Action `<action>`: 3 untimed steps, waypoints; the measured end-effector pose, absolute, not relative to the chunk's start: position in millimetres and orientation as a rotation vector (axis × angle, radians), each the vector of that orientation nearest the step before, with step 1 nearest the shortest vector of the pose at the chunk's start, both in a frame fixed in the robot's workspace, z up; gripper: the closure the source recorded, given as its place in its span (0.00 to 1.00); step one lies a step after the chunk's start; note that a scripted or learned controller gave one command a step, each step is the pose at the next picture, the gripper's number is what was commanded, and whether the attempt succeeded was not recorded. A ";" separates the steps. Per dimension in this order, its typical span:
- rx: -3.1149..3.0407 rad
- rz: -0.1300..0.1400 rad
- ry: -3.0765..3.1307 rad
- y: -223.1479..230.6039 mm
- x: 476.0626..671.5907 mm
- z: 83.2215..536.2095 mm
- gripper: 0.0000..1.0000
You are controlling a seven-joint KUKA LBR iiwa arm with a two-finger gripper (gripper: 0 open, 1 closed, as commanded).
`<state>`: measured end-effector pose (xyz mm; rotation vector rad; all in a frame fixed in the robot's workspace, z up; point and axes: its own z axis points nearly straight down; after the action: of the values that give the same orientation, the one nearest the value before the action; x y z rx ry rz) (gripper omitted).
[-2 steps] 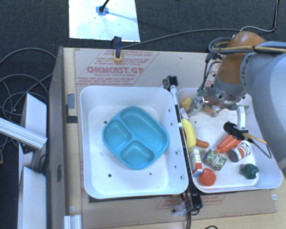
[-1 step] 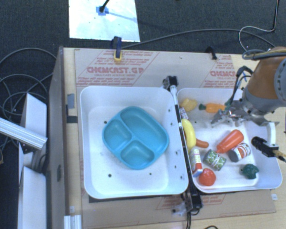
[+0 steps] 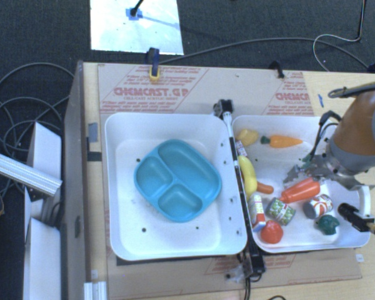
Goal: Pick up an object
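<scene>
Fingers (image 3: pixel 304 170) low in rt bin (image 3: pixel 300 125), maybe touching orange carrot (image 3: pixel 300 190).

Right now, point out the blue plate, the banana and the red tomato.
blue plate (image 3: pixel 177 179): camera view, centre divider.
banana (image 3: pixel 247 174): camera view, mid-body.
red tomato (image 3: pixel 271 232): camera view, top of its round body.

The two white bins (image 3: pixel 122 167) look like smooth plastic with a soft shine, and the blue divided plate (image 3: pixel 177 179) in the left one is glossy plastic too. The bench (image 3: pixel 175 92) is covered by a matt brown sheet with red print, like cardboard. The orange carrot (image 3: pixel 300 190) and yellow banana (image 3: pixel 247 174) seem smooth plastic toys.
</scene>
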<state>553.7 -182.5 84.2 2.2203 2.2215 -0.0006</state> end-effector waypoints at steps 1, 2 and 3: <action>2.217 0.004 2.220 -182.4 555.1 95.2 1.00; 2.218 0.002 2.219 -188.4 523.0 163.6 1.00; 2.219 0.002 2.221 -187.9 522.7 163.1 0.00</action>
<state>522.7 -187.9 163.1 2.2190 2.2209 0.0019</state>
